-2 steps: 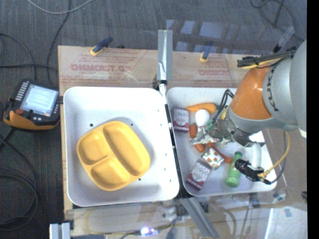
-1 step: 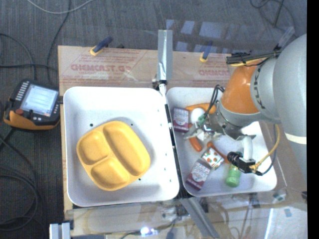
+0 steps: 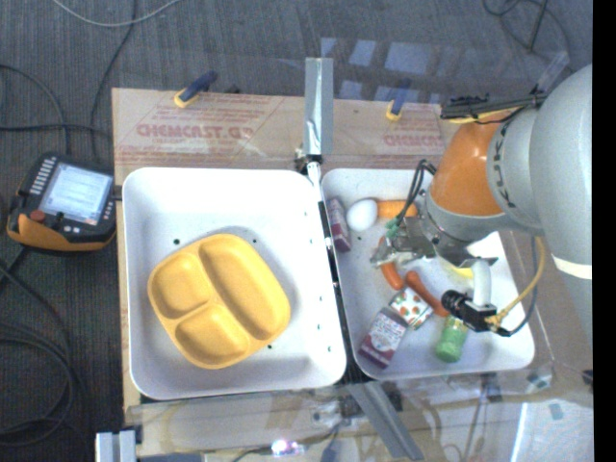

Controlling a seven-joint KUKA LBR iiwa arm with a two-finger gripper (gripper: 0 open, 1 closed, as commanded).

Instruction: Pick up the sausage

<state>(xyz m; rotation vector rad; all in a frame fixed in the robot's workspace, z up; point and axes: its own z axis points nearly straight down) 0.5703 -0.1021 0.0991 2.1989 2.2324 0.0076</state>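
Fingers [image 3: 397, 250]: state unclear | over right bin [image 3: 515, 354] | sausage [image 3: 392, 275] just below

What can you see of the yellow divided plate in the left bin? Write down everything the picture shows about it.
The yellow plate looks like smooth moulded plastic with rounded corners and a raised rim. Ridges split it into three compartments: one at its left, one at its upper right and one along its lower edge. It lies flat and upright, turned at an angle to the bin's sides, on the floor of the left white bin, a little towards the near left. Nothing lies in its compartments, and it touches only the bin floor.
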